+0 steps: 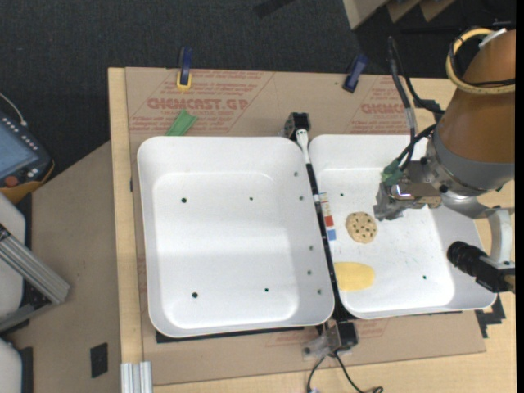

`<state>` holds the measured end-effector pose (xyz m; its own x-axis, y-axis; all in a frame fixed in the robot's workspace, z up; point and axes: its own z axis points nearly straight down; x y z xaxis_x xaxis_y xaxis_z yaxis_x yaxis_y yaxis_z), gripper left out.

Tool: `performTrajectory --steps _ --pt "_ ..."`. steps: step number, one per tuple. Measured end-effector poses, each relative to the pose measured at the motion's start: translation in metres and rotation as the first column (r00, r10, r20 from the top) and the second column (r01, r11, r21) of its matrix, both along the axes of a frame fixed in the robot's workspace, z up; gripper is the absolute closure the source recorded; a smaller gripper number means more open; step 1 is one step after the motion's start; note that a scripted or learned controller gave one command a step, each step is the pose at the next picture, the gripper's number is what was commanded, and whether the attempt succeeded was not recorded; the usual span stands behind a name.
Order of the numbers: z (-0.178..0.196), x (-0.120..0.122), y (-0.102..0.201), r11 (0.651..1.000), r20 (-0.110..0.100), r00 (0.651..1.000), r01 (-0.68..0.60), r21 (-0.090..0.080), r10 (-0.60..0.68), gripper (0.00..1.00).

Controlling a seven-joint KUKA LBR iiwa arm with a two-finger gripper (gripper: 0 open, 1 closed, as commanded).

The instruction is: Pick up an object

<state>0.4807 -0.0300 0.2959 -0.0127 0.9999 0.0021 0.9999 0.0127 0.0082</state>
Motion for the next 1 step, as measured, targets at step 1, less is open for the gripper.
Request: performTrajectory --steps 1 --pt "0.0229 -0.0008 0.058 1.0 -0.003 1.0 0.005 -0.001 -0.005 1.0"
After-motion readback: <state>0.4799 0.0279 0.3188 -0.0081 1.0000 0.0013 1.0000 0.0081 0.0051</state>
